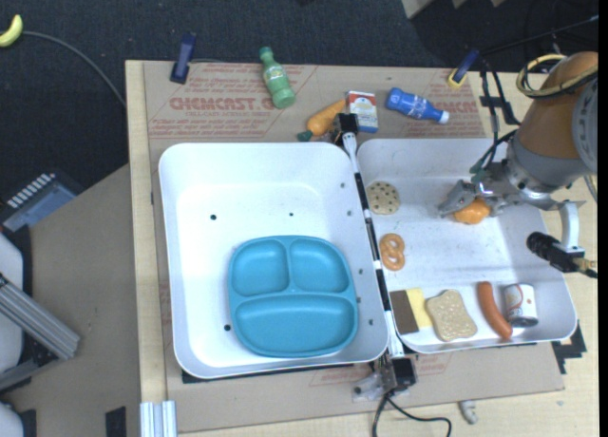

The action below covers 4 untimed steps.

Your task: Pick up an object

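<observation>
Hovering low in the right bin (541, 155), your gripper (467, 199) pinched an orange object (472, 213), not yet lifted.

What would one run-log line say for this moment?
arm: over right bin | claw: at orange object | lift: none seen | blue tray: left bin

A dark blue carpet (76, 112) is seen around the bench (237, 93). The bench top is covered with light brown board with red letters printed on it. A thin pale cable (90, 60) is laid across the carpet by the bench's far left corner. A grey metal rail (38, 316) is seen at the left.
</observation>
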Each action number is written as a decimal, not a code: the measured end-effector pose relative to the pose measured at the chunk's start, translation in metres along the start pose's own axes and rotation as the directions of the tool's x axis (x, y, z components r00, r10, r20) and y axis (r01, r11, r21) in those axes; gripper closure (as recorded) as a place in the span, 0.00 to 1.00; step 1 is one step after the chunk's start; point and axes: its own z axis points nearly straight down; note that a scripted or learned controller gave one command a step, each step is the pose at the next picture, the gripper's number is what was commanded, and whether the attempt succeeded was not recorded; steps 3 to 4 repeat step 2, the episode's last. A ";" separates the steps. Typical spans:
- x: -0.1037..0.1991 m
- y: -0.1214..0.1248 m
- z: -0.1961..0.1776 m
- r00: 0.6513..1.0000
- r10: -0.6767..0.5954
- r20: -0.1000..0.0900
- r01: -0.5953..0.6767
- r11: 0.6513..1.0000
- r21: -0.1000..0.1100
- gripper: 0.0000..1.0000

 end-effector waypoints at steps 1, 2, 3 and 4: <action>-0.001 0.000 -0.010 1.000 0.001 0.002 -0.001 1.000 -0.002 1.00; 0.095 0.001 -0.052 1.000 -0.001 -0.002 0.001 1.000 0.000 1.00; 0.095 0.001 -0.052 1.000 -0.001 -0.002 0.001 1.000 0.000 1.00; 0.095 0.001 -0.052 1.000 -0.001 -0.002 0.001 1.000 0.000 1.00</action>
